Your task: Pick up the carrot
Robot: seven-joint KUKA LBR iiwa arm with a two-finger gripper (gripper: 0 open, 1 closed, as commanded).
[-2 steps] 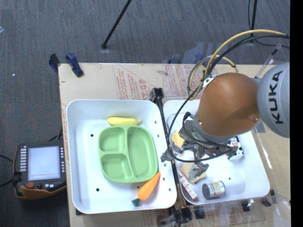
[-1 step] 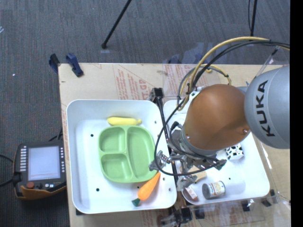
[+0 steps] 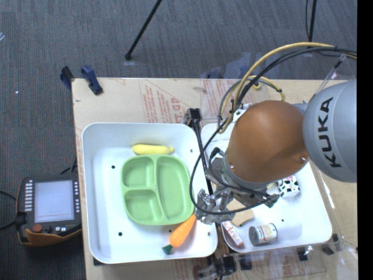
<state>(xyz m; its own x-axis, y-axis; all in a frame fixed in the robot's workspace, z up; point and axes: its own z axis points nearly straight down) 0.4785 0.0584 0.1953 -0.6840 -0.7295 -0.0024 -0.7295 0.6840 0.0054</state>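
Note:
The orange carrot [image 3: 182, 232], with a dark green stub at its lower end, lies tilted on the floor of the left white bin [image 3: 96, 214], near the bin's front right corner and just below the green plate. My gripper [image 3: 211, 207] hangs right next to the carrot's upper tip, over the rim between the two bins. The arm's big orange wrist [image 3: 265, 144] sits above it and hides much of the right bin. Nothing shows between the fingers.
A green three-compartment plate [image 3: 156, 189] lies in the middle of the left bin, with a yellow banana [image 3: 152, 149] behind it. The right bin [image 3: 317, 214] holds a small jar [image 3: 263, 234], a red-and-white packet [image 3: 233, 235] and a black-and-white spotted toy [image 3: 288, 186]. A teach pendant [image 3: 49, 206] sits left of the bench.

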